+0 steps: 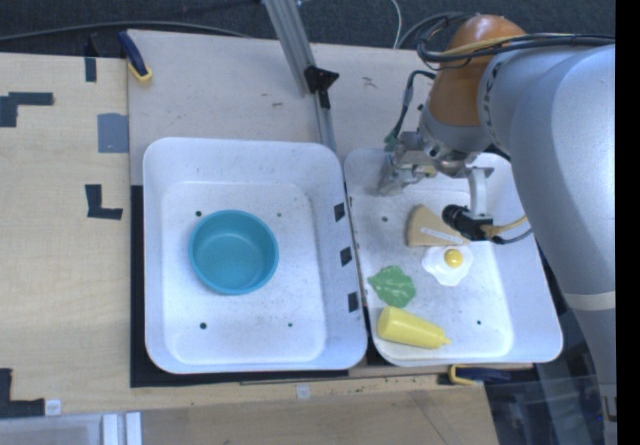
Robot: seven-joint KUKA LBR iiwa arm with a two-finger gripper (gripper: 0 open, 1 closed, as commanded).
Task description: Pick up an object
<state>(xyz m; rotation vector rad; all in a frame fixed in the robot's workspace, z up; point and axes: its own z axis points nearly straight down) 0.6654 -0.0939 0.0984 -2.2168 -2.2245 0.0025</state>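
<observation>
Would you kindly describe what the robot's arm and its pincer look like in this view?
The arm is bulky, with smooth, rounded light-grey casings, and an orange band sits above the wrist. Thin black cables loop around that orange section. The pincer is a small grey metal assembly, much narrower than the arm, with a black fitting and a pale cable beside it.

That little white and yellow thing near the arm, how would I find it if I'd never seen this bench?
Look in the right-hand bin. In its middle lies a toy fried egg, flat and white with a round yellow yolk. The tan wedge above it and the green leaf to its left have no white.
</observation>
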